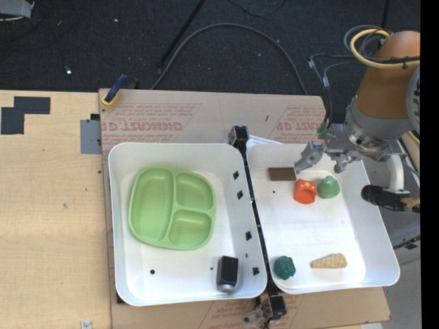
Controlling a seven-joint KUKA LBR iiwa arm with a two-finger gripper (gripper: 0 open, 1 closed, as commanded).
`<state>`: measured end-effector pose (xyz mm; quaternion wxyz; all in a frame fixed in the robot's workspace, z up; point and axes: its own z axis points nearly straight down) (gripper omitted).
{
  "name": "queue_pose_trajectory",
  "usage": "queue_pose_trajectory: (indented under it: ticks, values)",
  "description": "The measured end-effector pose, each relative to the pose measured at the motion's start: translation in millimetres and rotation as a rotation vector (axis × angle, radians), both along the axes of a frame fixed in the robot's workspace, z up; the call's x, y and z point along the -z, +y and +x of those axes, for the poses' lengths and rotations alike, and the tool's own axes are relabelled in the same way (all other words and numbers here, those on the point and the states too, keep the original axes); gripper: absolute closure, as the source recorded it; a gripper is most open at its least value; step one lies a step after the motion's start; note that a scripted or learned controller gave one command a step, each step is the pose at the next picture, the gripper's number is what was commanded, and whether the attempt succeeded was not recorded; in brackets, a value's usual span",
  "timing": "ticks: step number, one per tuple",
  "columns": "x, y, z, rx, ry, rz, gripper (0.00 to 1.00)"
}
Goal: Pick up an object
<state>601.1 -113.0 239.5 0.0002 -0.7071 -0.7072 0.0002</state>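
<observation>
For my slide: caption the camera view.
Gripper hovers open above the red object and green ball in the right bin.

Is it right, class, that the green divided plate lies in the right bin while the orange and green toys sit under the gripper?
Not quite. The camera view shows the green divided plate in the left bin, not the right; the orange toy and green toy do sit under the gripper.

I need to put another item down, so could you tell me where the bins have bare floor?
Right bin: bare middle, between orange piece and corn cob; crowded under the gripper. Left bin: strip below the green tray.
</observation>
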Motion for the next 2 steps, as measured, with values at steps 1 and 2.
queue_pose_trajectory:
  ticks: [1,2]
  values:
    - [156,-15,-1,0.001,0.010,0.001,0.00]
    - [152,-9,-77,0.001,0.001,0.000,0.00]
